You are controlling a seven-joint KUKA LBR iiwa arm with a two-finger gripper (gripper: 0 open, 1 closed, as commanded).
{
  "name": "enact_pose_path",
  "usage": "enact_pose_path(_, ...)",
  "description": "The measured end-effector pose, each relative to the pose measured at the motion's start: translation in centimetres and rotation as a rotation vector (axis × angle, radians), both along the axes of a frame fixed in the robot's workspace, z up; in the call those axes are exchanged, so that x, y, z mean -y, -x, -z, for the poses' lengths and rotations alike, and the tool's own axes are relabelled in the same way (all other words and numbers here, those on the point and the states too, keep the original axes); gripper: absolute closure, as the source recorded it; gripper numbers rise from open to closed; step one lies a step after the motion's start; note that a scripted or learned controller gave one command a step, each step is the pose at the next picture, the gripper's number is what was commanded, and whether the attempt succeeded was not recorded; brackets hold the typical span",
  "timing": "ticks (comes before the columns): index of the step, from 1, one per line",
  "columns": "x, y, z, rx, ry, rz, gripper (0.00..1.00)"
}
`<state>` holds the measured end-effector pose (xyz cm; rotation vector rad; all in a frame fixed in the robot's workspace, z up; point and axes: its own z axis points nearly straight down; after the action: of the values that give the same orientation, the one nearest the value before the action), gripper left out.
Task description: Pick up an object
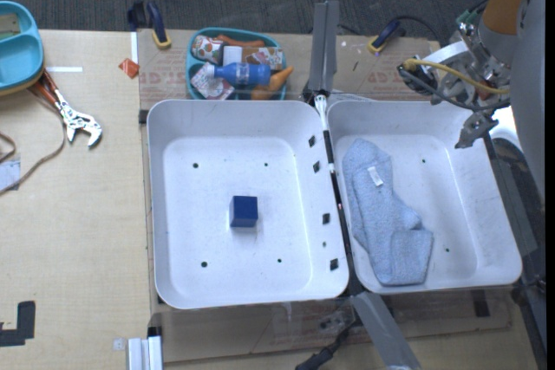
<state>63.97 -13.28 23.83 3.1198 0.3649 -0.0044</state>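
Observation:
A small dark blue cube point(244, 211) sits on the floor of the left white bin point(173, 273), a little left of the bin's middle. A crumpled light blue-grey cloth point(386, 212) lies in the left half of the right white bin point(494, 273). The arm comes in from the upper right, and its gripper point(473, 133) hangs over the far right corner of the right bin. It is well apart from the cloth and far from the cube, and nothing shows in it.
A blue bowl point(198, 48) with several small items stands behind the left bin. A wrench point(74, 121) and a teal tray point(17, 43) lie at the far left of the bench. Clamps point(153, 22) point(385, 35) sit along the back edge. Cables point(442, 78) hang near the wrist.

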Motion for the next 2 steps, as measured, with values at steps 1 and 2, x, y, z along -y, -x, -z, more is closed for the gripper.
enact_pose_path(1,-3.0,3.4,-8.0,0.000,0.000,-0.106,0.00)
enact_pose_path(2,1.2,5.7,1.5,-0.004,-0.001,0.036,0.00)
